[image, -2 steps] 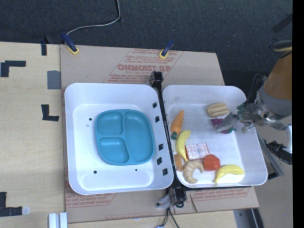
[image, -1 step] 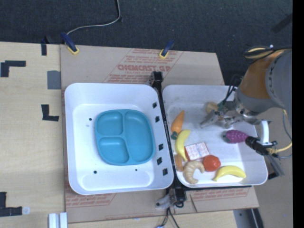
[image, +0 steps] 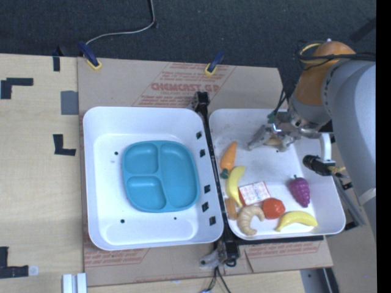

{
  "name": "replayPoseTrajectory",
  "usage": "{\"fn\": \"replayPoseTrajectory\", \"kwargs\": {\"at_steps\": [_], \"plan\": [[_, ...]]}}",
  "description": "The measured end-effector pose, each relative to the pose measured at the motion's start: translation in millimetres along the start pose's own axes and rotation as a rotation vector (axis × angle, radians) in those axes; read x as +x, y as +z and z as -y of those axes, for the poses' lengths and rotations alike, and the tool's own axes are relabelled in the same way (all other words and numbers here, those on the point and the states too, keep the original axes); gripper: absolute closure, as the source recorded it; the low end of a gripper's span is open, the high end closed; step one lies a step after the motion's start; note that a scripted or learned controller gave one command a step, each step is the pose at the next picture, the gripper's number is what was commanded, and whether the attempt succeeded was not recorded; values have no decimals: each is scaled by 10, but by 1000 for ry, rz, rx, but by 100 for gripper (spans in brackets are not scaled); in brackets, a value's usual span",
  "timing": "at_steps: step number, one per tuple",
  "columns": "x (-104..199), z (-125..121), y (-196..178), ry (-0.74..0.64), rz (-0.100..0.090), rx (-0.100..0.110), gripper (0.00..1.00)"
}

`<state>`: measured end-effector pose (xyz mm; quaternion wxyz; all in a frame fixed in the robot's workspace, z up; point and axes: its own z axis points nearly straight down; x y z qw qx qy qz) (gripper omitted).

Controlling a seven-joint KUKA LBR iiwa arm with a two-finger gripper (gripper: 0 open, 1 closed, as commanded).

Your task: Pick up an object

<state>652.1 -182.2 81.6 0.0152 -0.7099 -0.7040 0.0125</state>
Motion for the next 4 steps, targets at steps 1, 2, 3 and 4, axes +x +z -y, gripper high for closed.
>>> {"fn": "replayPoseTrajectory", "kwargs": {"at_steps": [1, 2, 3, 4], "plan": [[-370, -155, -266, -9, 7, -39, 0], [-9, 117, -44, -10, 7, -41, 0], [-11, 116, -145, -11, 9, -43, 100], [294, 186, -527, -11, 3, -40, 100]]}}
